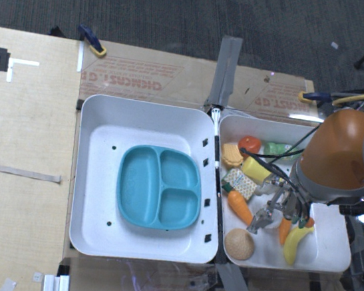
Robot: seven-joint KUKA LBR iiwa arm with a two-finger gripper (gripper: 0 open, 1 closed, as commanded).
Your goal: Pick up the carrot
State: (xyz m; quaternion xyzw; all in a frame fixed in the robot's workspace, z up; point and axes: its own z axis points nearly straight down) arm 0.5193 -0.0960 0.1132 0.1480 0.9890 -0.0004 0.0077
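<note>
We see the gripper (264, 220) low in the right bin (327, 259), its fingertips just beside the lower right end of the carrot (240, 207). The carrot lies aslant on the bin floor, up and to the left of the fingertips, with its leafy top pointing away from them. Nothing sits between the fingers, so we read the gripper as holding nothing; whether the jaws stand apart or together we cannot tell from this angle.

We judge that this is the approach step, with the grasp not yet made. Close around the tool are other toys: a round brown ball (240, 244) just below it, a banana (295, 241) and a second small orange piece (283, 231) to its right, a yellow piece (254, 170) and a checkered block (238, 182) above the carrot.

The next move calls for shifting the fingertips up and left to straddle the carrot's body across its narrow width, then closing without nudging the ball.
</note>
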